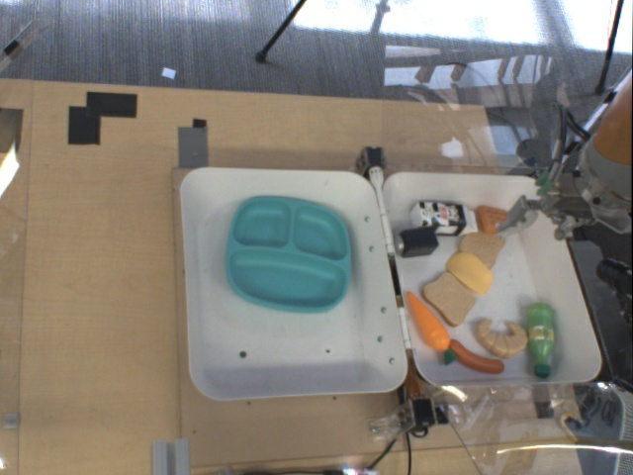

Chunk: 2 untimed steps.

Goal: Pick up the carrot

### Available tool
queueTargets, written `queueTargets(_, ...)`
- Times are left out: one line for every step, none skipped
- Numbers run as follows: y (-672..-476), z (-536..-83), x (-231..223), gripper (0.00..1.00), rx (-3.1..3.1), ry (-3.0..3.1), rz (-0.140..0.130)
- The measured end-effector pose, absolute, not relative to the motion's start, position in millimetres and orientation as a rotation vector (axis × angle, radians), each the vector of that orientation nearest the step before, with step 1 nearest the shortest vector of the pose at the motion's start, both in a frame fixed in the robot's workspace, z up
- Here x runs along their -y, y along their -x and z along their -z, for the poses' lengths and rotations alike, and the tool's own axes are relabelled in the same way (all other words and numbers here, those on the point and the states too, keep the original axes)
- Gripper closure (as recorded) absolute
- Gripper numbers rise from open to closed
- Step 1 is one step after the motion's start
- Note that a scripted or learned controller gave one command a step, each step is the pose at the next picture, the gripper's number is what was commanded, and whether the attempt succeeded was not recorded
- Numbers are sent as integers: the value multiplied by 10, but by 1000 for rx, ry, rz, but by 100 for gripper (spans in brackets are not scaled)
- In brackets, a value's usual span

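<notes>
At the near edge of the worktop (99,344), just below the seam where the two bins meet, a small black connector with trailing cable (423,414) lies closest to the camera. Above it, the right bin (579,295) holds a cluster of toy foods. The carrot (427,323) lies slantwise in this bin's near-left part, close against the wall it shares with the left bin, its pointed end toward the far left. Touching its near end is a red sausage (475,360), and just right of that a curled, pale croissant-like piece (502,337). A green bottle (540,338) lies in the near-right corner. A tan bread slice (450,298) lies just beside the carrot on its right, with a yellow piece (470,272) overlapping its far edge and another bread slice (483,247) beyond. Farther back are a black block (418,240), a small black-and-white carton (439,216) and an orange piece (491,216). The gripper (519,216) reaches in from the right over the bin's far-right part, well apart from the carrot; whether its fingers are wide or narrow cannot be told. The left bin (208,344) holds a teal divided plate (289,253) with three compartments.
</notes>
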State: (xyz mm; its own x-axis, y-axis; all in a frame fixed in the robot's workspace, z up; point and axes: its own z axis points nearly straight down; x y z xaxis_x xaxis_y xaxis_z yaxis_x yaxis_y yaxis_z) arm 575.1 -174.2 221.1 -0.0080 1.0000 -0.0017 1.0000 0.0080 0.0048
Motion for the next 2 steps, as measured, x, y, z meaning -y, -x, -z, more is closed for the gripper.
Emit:
queueTargets(-4886,-1728,1599,0,-2298,-2146,3)
queueTargets(-5974,-925,1319,0,-2310,-2093,-19)
